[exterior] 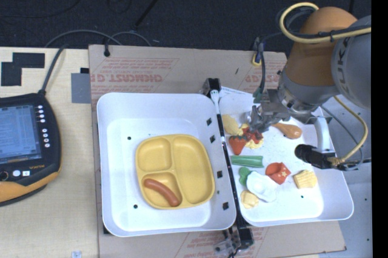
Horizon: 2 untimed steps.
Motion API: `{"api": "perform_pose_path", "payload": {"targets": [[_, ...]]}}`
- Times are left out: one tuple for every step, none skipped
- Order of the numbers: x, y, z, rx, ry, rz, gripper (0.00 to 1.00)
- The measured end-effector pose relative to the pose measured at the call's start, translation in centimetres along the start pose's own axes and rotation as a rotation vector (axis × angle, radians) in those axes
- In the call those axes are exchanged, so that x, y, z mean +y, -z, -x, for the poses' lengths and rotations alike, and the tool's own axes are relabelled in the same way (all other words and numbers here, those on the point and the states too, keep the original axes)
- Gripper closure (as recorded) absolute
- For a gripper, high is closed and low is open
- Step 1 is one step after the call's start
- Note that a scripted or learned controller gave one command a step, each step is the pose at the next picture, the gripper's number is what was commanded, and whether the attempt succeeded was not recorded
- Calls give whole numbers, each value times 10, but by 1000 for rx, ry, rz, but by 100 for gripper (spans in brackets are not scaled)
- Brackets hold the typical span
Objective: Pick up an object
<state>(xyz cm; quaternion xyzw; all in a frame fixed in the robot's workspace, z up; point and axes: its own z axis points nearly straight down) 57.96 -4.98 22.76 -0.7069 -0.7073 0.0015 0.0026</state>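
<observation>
My gripper (pixel 257 123) reaches down into the right bin (pixel 330 205), near its back left part. Its tip sits right over a cluster of toy foods: a red pepper-like piece (pixel 238 145) and a small red and yellow piece (pixel 254 137). A pale yellow piece (pixel 231 124) lies just left of the gripper, and an orange-brown drumstick (pixel 288 128) lies just right of it. Whether anything is between the jaws is hidden by the gripper body.
Further forward in the right bin lie a green pod (pixel 247 160), a white piece (pixel 262 185), a red strawberry (pixel 278 172), a yellow corn piece (pixel 305 178) and a small yellow piece (pixel 249 199). The left bin (pixel 115 129) bears a yellow divided plate (pixel 194 157) with a sausage (pixel 162 190).
</observation>
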Motion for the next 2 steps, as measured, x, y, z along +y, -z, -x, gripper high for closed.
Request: {"api": "perform_pose_path", "payload": {"targets": [[-83, 100, -36, 1, 2, 5, 100], [-105, 162, -109, 1, 8, 9, 100]]}}
